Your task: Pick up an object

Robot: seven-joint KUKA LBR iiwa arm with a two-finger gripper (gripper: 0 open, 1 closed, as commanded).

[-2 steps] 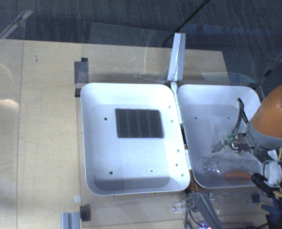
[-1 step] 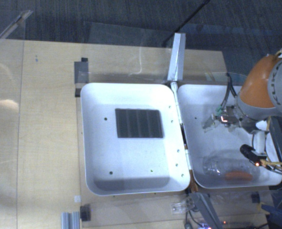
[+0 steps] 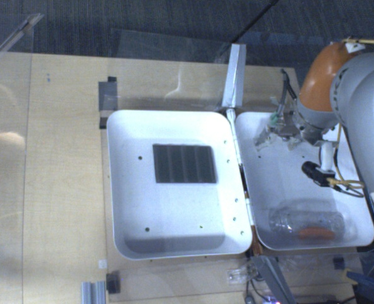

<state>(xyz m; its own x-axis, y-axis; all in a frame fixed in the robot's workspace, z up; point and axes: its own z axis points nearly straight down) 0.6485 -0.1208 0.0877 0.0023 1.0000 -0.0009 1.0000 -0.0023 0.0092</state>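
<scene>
The left bin (image 3: 126, 170) has a dark ribbed pad (image 3: 184, 163) lying flat near its middle. That pad looks thin and flat, so prob hard to get a grip on.

Next, the right bin (image 3: 262, 189). Near its front edge lies a clear plastic bottle (image 3: 305, 221) on its side, w/ something orange (image 3: 316, 233) at or just under it. I can't tell if the orange bit is part of the bottle or a separate thing. The bottle looks light and empty, a bit squishy, and smooth, so it may slip or roll. Best place to hold it is prob across the round middle, squeezing the sides gently.

The jaws (image 3: 281, 132) are up at the back of the right bin, low near the floor of it. Too blurry to say if they are open or closed, and I see nothing held in them. The bottle is well apart from the jaws, toward the front of the same bin.
</scene>
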